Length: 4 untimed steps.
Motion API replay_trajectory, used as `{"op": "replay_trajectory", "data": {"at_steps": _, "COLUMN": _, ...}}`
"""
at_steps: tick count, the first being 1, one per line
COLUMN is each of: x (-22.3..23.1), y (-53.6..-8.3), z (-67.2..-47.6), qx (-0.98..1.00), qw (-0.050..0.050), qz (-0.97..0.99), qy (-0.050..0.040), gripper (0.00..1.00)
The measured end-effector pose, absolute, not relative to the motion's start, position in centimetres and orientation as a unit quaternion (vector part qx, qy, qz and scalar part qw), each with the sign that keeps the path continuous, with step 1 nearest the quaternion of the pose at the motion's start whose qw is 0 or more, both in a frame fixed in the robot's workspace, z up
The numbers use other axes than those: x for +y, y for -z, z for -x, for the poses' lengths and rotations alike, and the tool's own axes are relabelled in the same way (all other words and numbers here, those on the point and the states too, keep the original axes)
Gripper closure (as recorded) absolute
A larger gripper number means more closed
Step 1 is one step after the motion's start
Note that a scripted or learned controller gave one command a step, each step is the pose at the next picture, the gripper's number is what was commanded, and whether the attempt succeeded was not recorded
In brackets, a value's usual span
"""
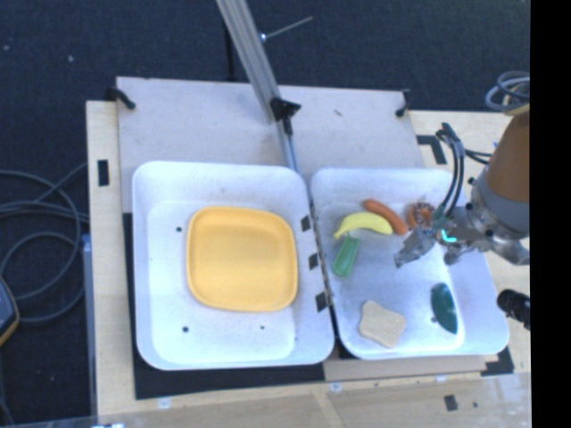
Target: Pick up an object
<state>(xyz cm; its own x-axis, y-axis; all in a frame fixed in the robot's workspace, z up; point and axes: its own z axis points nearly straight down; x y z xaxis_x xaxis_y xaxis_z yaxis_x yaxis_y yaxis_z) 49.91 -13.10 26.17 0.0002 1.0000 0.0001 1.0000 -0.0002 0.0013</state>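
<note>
A yellow-orange plate lies in the white left bin. The white right bin has a yellow banana, orange-red sausage, green bottle, tan bread slice and dark teal object.

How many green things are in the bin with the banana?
2. A light green cylinder-shaped piece lies just below the yellow banana, near the bin's left wall. A dark green oval piece lies near the right wall. The gripper may hide more.
</note>
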Motion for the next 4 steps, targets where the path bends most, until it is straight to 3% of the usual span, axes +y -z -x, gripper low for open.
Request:
{"op": "replay_trajectory", "data": {"at_steps": 1, "x": -13.1, "y": -26.2, "z": -49.9, "qx": 0.707, "qw": 0.0, "qz": -0.707, "qy": -0.0005, "gripper": 0.0}}
{"op": "replay_trajectory", "data": {"at_steps": 4, "x": -13.8, "y": -11.0, "z": -50.4, "qx": 0.707, "qw": -0.002, "qz": -0.707, "qy": 0.0015, "gripper": 0.0}}
